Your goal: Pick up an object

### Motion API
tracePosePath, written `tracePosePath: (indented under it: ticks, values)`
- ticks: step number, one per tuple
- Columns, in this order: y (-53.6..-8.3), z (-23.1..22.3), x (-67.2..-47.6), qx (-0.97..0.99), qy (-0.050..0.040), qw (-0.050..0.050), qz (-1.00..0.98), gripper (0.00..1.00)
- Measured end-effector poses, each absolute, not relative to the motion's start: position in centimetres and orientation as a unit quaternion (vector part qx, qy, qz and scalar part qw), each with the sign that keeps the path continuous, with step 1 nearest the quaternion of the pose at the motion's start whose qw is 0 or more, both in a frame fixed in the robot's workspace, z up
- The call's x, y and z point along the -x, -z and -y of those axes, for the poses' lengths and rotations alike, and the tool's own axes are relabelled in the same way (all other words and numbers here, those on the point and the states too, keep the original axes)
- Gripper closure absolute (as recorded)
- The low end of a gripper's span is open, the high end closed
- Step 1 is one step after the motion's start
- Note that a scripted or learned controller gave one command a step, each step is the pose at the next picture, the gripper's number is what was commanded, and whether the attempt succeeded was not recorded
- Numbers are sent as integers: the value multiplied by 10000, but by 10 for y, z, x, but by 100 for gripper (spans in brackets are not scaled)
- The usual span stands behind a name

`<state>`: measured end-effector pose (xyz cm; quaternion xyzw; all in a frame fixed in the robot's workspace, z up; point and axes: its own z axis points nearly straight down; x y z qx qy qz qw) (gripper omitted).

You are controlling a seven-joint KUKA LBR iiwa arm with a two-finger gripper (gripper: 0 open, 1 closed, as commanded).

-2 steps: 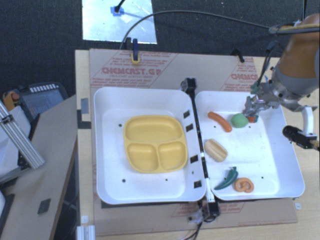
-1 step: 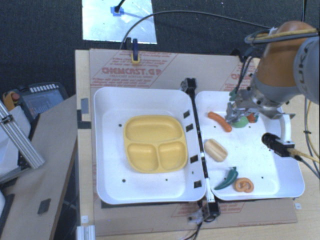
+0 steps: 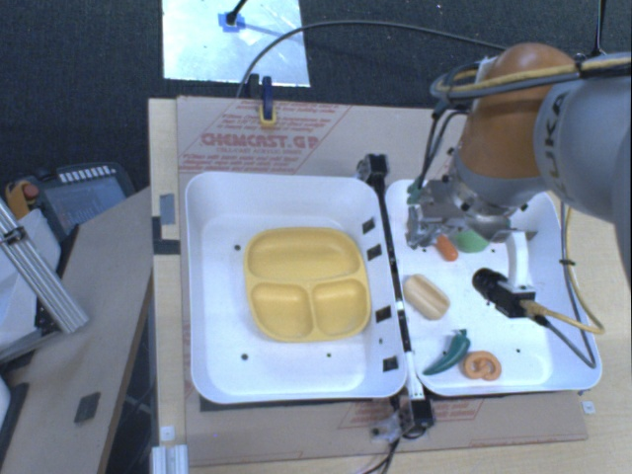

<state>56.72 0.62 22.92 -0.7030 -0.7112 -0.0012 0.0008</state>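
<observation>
The gripper (image 3: 427,230) is low over the right bin (image 3: 548,354), near that bin's far left corner, and I cannot tell if it is gripping something or is loose. A small orange piece (image 3: 447,249) and a green piece (image 3: 470,238) lie just beside it, a little nearer the middle of the bin. A tan bun (image 3: 427,296) lies by the bin's left edge, a green pepper (image 3: 446,354) and an orange ring (image 3: 482,366) lie near its front edge, and a yellow plate (image 3: 304,282) with three parts sits in the middle of the left bin (image 3: 212,363).
</observation>
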Motion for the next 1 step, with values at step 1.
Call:
tracePosePath:
  ticks: [1]
  values:
    - [-238,-59,-560,7034,17,1,7108,100]
